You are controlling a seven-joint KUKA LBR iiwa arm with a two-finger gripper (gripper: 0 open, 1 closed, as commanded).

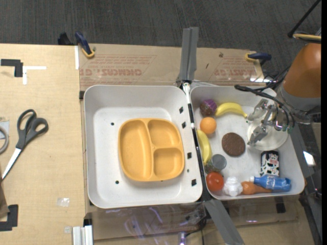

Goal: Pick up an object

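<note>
I am hanging my pincer [261,122] over the right-hand shallow white bin [295,152], toward its right wall and nearer the far edge than the near one. My metal fingers [259,135] are pointing down and standing a little apart, and I am seeing nothing gripped between them, so I am carrying no object.

The nearest candidate, as I am judging it, is the flat dark-brown round disc [234,143]. It is lying on the bin floor just to the left of my pincer and slightly toward the near edge, close by but not touching. Being round, it has no long axis to line up with, so the move is turning only on that short shift leftward and down.

The curved yellow banana [230,108] is lying to my left and farther back, its length running roughly along the bin's far wall. The small black-and-white patterned carton [270,163] is sitting just beside me toward the near edge, with the blue plastic bottle [273,183] lying on its side beyond it near the right near corner.

The yellow divided plastic tray [152,149] is resting in the left-hand white bin [97,137], well apart from me.
</note>
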